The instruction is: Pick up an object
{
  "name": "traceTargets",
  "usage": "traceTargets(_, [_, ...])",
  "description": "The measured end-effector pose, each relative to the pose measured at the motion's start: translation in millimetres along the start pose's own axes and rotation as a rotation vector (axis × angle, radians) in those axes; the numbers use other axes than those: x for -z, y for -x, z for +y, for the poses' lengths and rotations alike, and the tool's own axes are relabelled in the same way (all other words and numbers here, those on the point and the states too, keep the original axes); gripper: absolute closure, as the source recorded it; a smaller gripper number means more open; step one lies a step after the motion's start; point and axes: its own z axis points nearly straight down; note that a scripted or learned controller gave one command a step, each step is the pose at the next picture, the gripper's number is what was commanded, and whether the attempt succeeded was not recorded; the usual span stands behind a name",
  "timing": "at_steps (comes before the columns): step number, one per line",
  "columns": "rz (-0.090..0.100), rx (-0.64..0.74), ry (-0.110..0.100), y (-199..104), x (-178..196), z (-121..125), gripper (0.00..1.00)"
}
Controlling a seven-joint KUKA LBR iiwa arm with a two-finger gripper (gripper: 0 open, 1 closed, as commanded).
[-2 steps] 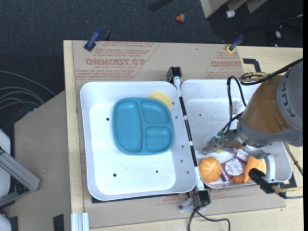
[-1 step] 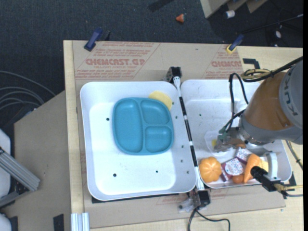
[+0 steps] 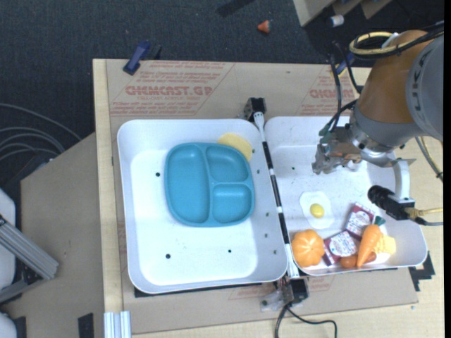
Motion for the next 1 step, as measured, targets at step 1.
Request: traceTargets(1, [0.0,0.0,-0.002,0.2,-0.5,-0.5,0.0])
